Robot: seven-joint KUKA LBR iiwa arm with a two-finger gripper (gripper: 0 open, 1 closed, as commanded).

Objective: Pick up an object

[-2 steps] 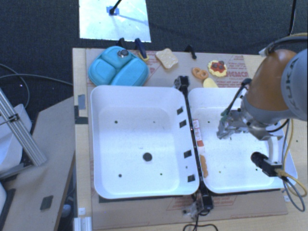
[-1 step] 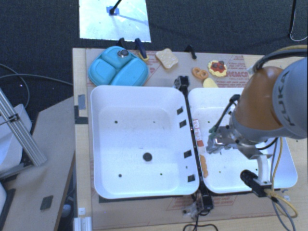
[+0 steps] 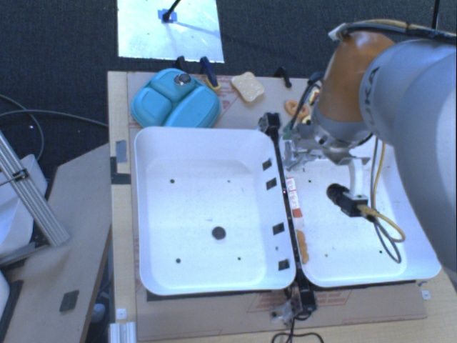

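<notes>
- While the tool (image 3: 296, 152) hangs over the right bin's (image 3: 414, 263) far-left corner, jaw state: can't tell, wrist blocks it.
- Nearest pick, probably the orange piece (image 3: 302, 246), hugs the divider (image 3: 284, 199); fingers could strike the wall and miss.

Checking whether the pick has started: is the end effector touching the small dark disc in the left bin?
Apart. The camera view shows the dark disc alone on the left bin's floor, the end effector over the right bin.

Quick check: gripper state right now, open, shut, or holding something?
Gripper: cannot be told; it sits low over the right bin, near the divider, too blurred by the wrist to judge.
</notes>
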